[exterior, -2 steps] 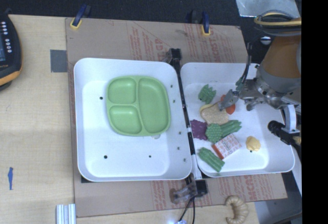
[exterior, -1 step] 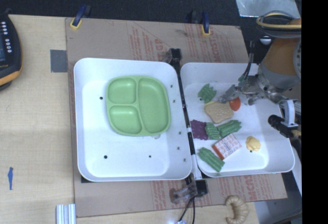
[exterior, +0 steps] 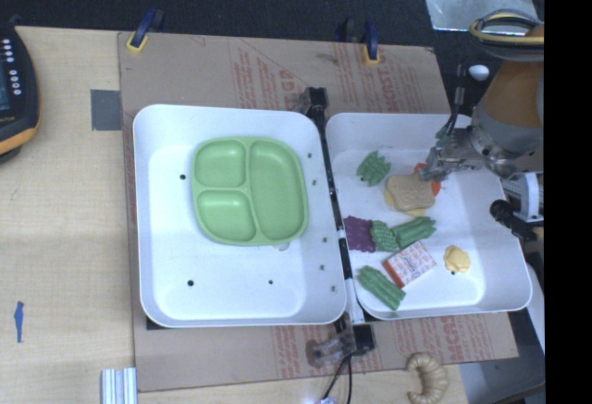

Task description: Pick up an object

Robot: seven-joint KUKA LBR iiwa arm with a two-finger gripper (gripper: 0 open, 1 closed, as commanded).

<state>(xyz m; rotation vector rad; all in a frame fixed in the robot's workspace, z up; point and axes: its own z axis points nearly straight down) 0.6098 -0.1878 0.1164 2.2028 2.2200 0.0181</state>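
Observation:
The right bin [exterior: 499, 296] holds several small toy foods: a tan bread slice [exterior: 410, 193], a dark green leafy piece [exterior: 373, 167], a purple piece [exterior: 357, 233], a green pod [exterior: 413, 230], another green piece [exterior: 380, 287], a red and white packet [exterior: 409, 263] and a yellow piece [exterior: 456, 258]. My gripper [exterior: 435, 165] hangs low at the bin's upper right, just beside the bread's far right edge, where a bit of red-orange shows. I see nothing held between its fingers.
The left bin [exterior: 162, 273] carries a light green divided plate [exterior: 250, 189]. A latch bar [exterior: 331, 208] runs between the bins. Clamps [exterior: 370, 42] grip the cardboard's far edge. A tan curled object [exterior: 427, 377] lies outside the bins at the front.

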